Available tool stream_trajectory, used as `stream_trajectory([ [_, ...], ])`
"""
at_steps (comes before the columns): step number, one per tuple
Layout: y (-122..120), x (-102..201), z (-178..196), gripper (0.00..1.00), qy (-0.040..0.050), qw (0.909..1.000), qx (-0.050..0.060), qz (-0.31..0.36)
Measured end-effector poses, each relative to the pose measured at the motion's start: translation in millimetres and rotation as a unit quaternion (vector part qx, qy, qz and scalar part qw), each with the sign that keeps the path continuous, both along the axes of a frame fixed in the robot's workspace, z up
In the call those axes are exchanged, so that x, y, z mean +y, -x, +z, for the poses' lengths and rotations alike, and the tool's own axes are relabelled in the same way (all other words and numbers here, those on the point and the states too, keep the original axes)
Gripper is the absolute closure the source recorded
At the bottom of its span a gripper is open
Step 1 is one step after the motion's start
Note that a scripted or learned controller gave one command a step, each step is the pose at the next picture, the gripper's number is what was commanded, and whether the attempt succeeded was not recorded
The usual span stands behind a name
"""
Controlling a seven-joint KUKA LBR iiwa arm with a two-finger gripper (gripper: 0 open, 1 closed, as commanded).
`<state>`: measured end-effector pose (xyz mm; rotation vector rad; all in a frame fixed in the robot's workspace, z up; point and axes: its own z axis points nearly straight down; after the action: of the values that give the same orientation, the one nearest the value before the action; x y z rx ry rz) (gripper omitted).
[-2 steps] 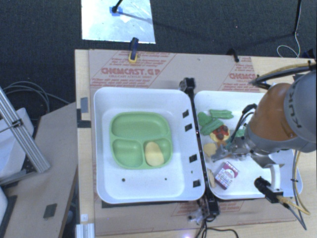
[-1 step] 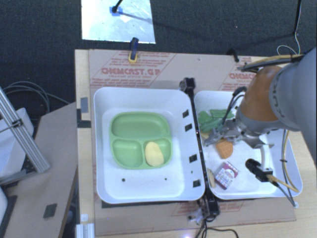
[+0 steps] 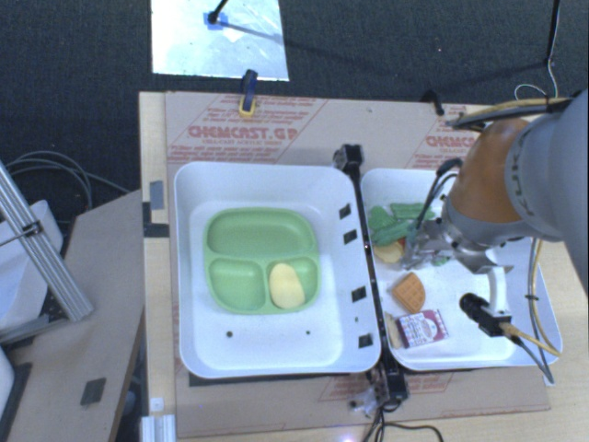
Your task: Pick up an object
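Right bin (image 3: 538,334): gripper (image 3: 421,251), jaws' state indiscernible, above green items (image 3: 391,221), waffle piece (image 3: 409,292), small carton (image 3: 421,328); left bin (image 3: 198,274): green tray (image 3: 262,259), yellow item (image 3: 286,285).

Bright, even overhead light; white bins (image 3: 276,178) nearly washed out, a foil sheet (image 3: 219,24) glares, focus slightly soft.

A dark, speckled carpet floor (image 3: 74,53) fills the view from nine to two o'clock. At twelve o'clock a shiny square of silver foil sheet (image 3: 219,24) lies on it, catching bright light. A tan cardboard-covered bench top (image 3: 276,127) printed with red lettering fills the centre. At eight o'clock slants a ribbed aluminium frame rail (image 3: 41,247).
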<state>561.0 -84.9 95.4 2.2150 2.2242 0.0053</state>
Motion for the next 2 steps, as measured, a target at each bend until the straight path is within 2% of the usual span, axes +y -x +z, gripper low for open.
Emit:
stream_trajectory([
  [1,-49,-2,-9,1.00,0.0004,1.0000,-0.001,0.001],
  [2,-28,-68,44,1.00,0.0024,1.0000,-0.001,-0.004],
])
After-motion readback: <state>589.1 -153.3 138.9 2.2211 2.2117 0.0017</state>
